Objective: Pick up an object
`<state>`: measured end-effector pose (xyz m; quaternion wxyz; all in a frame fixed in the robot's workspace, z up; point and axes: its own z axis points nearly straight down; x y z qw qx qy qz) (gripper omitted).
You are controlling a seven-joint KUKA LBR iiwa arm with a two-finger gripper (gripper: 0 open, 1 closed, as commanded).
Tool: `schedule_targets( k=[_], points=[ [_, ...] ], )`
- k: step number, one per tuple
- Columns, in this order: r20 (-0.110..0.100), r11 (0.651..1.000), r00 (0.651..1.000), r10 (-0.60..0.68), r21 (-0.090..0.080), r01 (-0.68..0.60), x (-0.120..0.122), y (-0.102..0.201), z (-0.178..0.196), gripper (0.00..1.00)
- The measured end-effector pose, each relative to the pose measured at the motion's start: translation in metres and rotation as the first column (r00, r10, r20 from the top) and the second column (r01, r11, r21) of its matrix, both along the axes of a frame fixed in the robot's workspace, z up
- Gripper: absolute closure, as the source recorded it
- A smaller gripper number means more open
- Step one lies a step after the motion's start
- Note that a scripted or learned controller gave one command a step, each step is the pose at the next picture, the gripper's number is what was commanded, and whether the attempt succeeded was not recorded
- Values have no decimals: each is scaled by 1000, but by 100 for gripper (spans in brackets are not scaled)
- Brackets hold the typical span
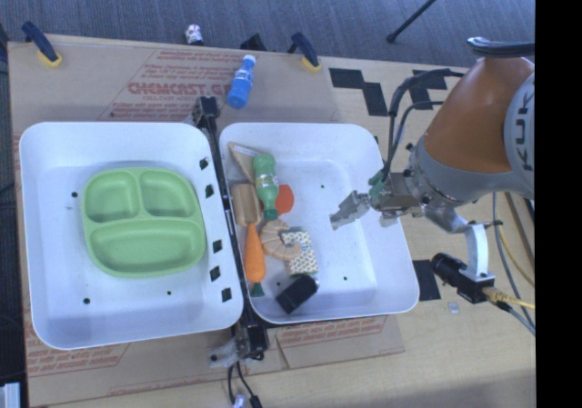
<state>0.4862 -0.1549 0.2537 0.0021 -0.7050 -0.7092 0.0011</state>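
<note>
So from where I'm standing, the arm (473, 134) comes in from the right, big orange band above the wrist, and its gripper (348, 212) hangs over the right side of the right bin (364, 147). The fingers (344, 215) look slightly spread, with nothing between them as far as I can see, just bare white bin floor beneath. It's small and a bit blurry though, so I wouldn't swear to how far apart they are.

All the stuff to pick from is piled along the left side of that right bin, well apart from the gripper. There's a green bottle (265, 181) lying near the top of the pile with something red (284, 199) right beside it. Below that is an orange carrot (255, 256) lying lengthwise next to the bin's left wall, a tan wooden-looking block (243, 204) above it, and a checkered piece (303, 260) touching some pale round bits. A black block (296, 293) sits at the bottom of the pile, tilted, near the front edge.

The left bin (45, 215) has a light green divided plate (143, 220) lying flat in the middle, three compartments.

Outside the bins, a blue bottle (240, 84) lies on the cardboard-covered worktop (127, 79) just behind the gap between the two bins. Blue clamps (41, 43) grip the back edge of the cardboard.
</note>
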Motion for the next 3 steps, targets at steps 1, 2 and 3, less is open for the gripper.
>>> schedule_targets(
  k=[1,2,3],
  points=[
    [1,1000,1000,1,0,-1,12,19,-162,0],
    [-2,1000,1000,3,0,-3,12,18,-153,100],
    [2,1000,1000,0,0,0,-4,47,-44,100]
  ],
)
